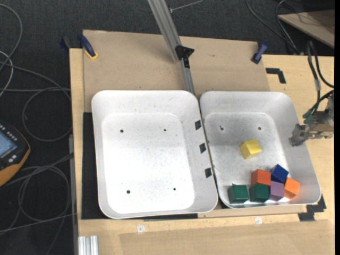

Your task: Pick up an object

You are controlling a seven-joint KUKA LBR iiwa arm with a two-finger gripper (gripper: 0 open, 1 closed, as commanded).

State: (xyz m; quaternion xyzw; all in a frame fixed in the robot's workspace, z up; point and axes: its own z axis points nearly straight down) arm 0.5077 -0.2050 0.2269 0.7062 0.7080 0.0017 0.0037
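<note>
So the gripper [303, 134] is sitting at the right edge of the right bin [212, 108], roughly over the rim, nothing in it afaict, and it's too small and blurry to say how it's set, so I can't tell. All the pickable stuff is in that right bin: a yellow cube [251, 149] on its own near the middle, and a clump in the near right corner w/ an orange-red block [260, 177], blue block [280, 172], purple block [277, 189], orange block [292, 186] and two green blocks [249, 193]. IMO the yellow one is the obvious pick, bc it's well apart from everything else, so there's room to come straight down on both sides. It looks a bit rotated vs the bin walls, so I'd turn the wrist to match its faces before closing, else it'll prob squirt out. Going for the clump is asking for trouble: those blocks are touching or just beside each other and tucked against the sloped wall, no gap to slide into. Left bin [101, 110] has nothing to grab. Other stuff around: metal pole [169, 28] slanting in from the top to between the bins, blue clamps [88, 47] on the board corners, loose cables [32, 94] on the floor on the left, none of it in the way really.
</note>
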